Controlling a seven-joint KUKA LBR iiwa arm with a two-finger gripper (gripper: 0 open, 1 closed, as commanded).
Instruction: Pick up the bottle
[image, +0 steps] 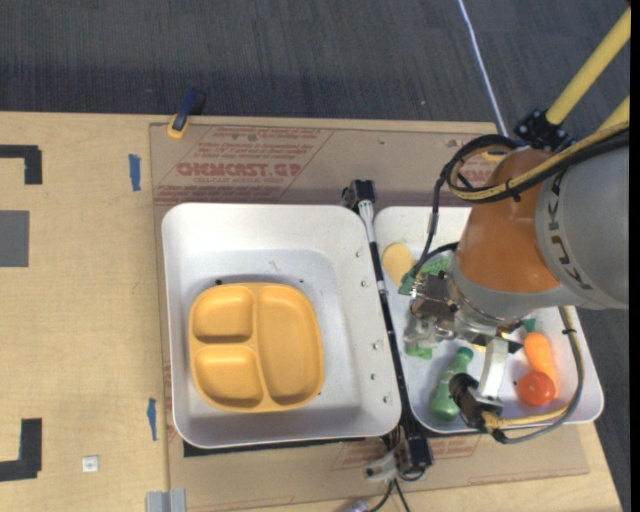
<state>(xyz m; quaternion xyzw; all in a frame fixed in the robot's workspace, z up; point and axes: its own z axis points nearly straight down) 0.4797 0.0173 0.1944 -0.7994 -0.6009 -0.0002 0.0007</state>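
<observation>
A green bottle (447, 392) lies near the front of the right bin (588, 392), its upper end tucked under the arm's wrist. The gripper (452, 325) hangs low over the middle of that bin, just behind and above the bottle. The orange band and grey body of the arm cover most of the bin's middle and hide how the gripper meets the bottle. I cannot see anything clearly held.
The left bin (190, 240) holds a yellow divided plate (257, 343). In the right bin lie an orange carrot (540, 350), a red ball-like item (537, 389), a yellow item (397, 262) and a green item (432, 270). Cables loop around the wrist.
</observation>
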